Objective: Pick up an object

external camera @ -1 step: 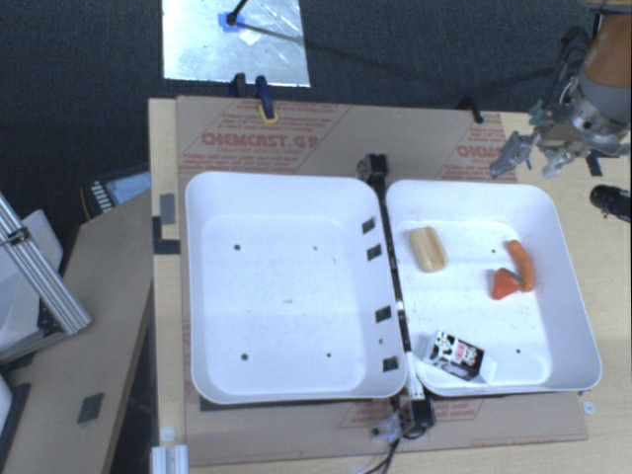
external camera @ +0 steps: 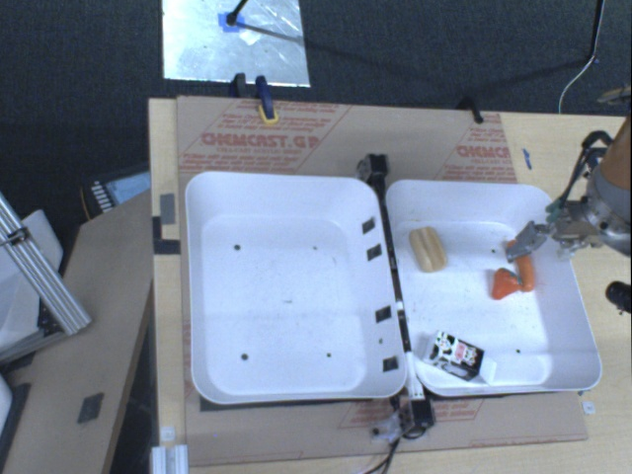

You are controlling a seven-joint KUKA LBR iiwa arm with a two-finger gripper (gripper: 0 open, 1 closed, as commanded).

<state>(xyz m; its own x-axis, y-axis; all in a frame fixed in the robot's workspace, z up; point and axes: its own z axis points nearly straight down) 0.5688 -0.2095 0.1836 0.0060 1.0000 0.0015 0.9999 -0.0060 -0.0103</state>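
Toward the left edge of the surface: the left bin, nothing in it to aim for. To its right, the right bin, sharing the middle wall and holding all three candidates.

Near that bin's left wall, toward the far edge: a tan roll, lying apart from the rest. At the near left corner: a black-and-white packet, flat and tight to the wall, probably awkward to grasp. Near the right wall, about midway along it: an orange piece, small and lumpy, the likeliest target. Directly at its far side, just beside or perhaps touching it: the jaws, tilted in from the grey arm at the surface's right edge. Released or clenched: cannot tell at this angle. Nothing visibly held between them.

For a clean pick, judged from this layout:
- Centre over the orange piece, not over its far end.
- Straddle its narrow width.
- Descend straight, stopping short of the bin floor.
- Mind the right wall, close enough to foul the outer side.
- Close gently, since a rounded piece may squirt sideways.
- Lift vertically before any travel.
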